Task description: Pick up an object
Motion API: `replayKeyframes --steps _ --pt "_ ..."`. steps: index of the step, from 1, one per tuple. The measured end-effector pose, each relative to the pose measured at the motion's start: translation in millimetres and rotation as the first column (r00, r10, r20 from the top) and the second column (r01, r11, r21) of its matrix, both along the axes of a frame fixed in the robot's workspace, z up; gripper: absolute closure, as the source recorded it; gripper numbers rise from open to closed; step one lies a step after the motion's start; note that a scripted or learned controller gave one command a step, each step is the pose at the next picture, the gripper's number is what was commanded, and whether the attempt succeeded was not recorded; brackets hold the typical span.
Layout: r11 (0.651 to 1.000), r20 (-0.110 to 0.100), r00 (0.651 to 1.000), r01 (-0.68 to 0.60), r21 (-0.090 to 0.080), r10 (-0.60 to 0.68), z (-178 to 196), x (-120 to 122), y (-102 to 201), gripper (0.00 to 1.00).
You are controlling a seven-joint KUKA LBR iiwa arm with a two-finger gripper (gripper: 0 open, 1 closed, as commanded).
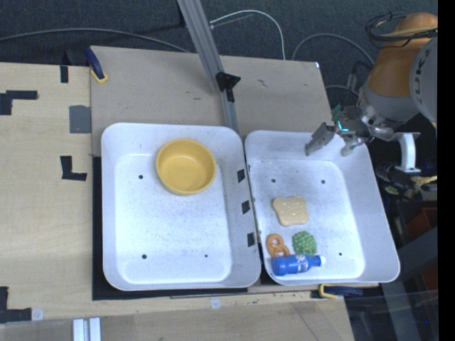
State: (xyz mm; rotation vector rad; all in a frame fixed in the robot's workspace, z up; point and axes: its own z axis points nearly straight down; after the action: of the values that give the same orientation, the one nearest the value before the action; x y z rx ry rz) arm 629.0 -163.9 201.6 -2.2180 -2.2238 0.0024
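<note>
Blue bottle point(296, 263) lies at the right bin's point(370, 190) front edge; the open, empty end effector point(333, 141) hovers over its far edge, needing to descend.

Running off the picture's right edge: the grey arm point(409, 62), its upper links cut away. Lying too small to identify, near the right bin's point(355, 190) front edge: an orange twisted item point(276, 245) and a green lump point(304, 242).
</note>
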Motion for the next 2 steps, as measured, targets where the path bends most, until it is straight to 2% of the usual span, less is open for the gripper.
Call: replayKeyframes --steps 1,2 --pt "1.0 -0.006 1.0 0.002 0.0 -0.002 -59 -5 -8 0.0" --pt "1.0 0.0 1.0 0.001 0.0 -0.001 -109 -5 -8 0.0"
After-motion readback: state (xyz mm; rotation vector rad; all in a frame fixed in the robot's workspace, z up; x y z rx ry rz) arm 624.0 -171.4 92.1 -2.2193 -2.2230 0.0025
